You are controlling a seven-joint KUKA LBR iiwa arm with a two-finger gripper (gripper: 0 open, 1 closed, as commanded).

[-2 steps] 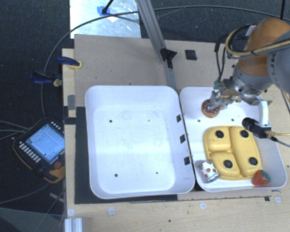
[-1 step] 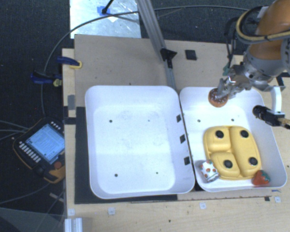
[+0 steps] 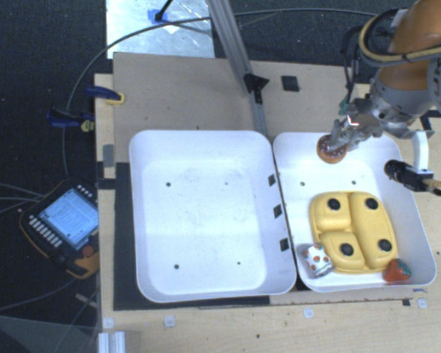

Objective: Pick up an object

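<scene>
Camera view puts a small round brown object (image 3: pixel 329 151) at about twelve o'clock in the right bin (image 3: pixel 298 175), close to its far wall, with the gripper (image 3: pixel 341 138) low over it, perhaps touching its top edge. Whether the gripper is spread or pinched I cannot tell; the tip is small and blurred against the brown piece, so no grasp can be claimed.

Toward five o'clock from it lies a yellow four-lobed block (image 3: pixel 353 232), well apart. At that block's seven o'clock sits a small white spotted piece (image 3: pixel 316 259), and at its four o'clock a red piece (image 3: pixel 397 271) in the bin's corner. The left bin (image 3: pixel 143 197) lies at nine o'clock.

My judgement: the brown piece is flat and near the wall, so a closing could skid it away or catch only its rim, and it could drop on lifting. The arm's grey wrist (image 3: pixel 386 109) hides whatever lies behind it, and what the brown piece is cannot be made out.
</scene>
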